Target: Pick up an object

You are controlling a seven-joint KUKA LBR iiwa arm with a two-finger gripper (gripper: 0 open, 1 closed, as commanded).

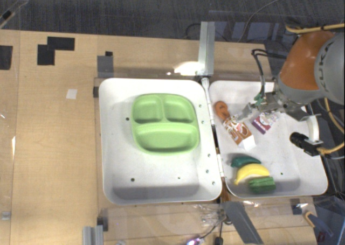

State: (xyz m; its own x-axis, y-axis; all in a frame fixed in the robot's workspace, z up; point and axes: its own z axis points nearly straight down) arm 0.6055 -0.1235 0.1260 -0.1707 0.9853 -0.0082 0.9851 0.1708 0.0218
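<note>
Two shallow white bins sit side by side on the light wood surface [48, 147]. Left bin [116, 184] holds a green divided tray [164, 122], three compartments, lying flat near the bin's middle, slightly toward the far side. Right bin [307, 176] holds the loose stuff: a brown-orange item [221, 109] near the far left corner, just beside the divider; a small printed packet [237, 130] with red-brown and white markings, lying tilted right next to the brown item, seems to touch it; a small purple-and-white packet [263, 124] further right, close under the claw. Near the front of the right bin there's a cluster: a dark green piece [245, 160] behind, a yellow banana-shaped item [251, 172] in the middle, another green piece [262, 184] in front, all touching or overlapping. Arm [312, 69] comes in from the right, grey with an orange band, wrist bent down over the far part of the right bin. Claw [261, 105] hangs low just above the purple packet, between it and the printed packet; whether it touches either is not clear. Claw spread: cannot tell, too small and cluttered with cables and metal parts. Nothing visibly gripped. A black part [303, 142] sticks out over the right side of the right bin. Dark floor behind the surface, black marks on the far left.
</note>
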